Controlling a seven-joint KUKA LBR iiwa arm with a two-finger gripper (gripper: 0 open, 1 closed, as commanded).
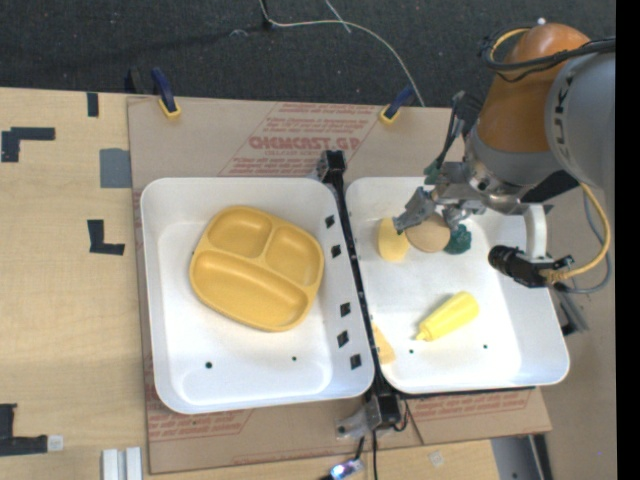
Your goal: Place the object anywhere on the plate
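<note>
A yellow plate [258, 266] with three compartments lies in the left bin [170, 368]. In the right bin [530, 353], my gripper [432, 224] hangs low over the far part, right above a tan round object [430, 238]. A pale yellow lump [392, 241] lies touching that object on its left. A small green piece [461, 240] shows at its right, partly hidden by the gripper. Whether the gripper holds any of them is hidden. A yellow squeeze bottle [448, 316] lies on its side nearer the front of the same bin.
A small orange-yellow piece [384, 346] sits against the black divider [346, 268] between the bins. The grey arm with its orange band [530, 63] comes in from the upper right. A black cable connector [520, 265] hangs over the right bin's right side.
</note>
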